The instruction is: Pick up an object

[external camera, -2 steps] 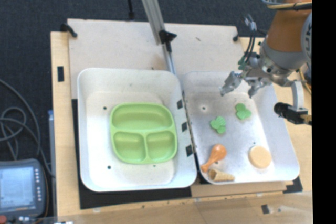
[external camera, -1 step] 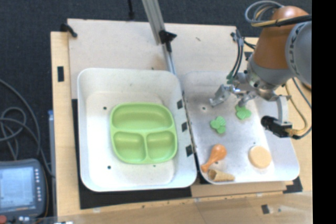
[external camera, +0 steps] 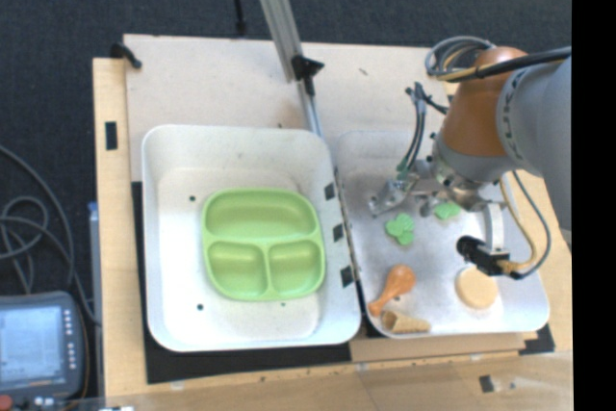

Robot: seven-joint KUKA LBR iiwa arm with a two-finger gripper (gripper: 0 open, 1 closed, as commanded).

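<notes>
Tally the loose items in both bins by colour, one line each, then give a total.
Green: 3 — divided tray in the left bin, two small pieces in the right bin
Orange: 1
Tan: 2 — round piece, wedge
Total: 6

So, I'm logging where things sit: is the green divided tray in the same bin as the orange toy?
No, the green divided tray lies in the left bin, while the orange toy lies in the right bin.
</notes>
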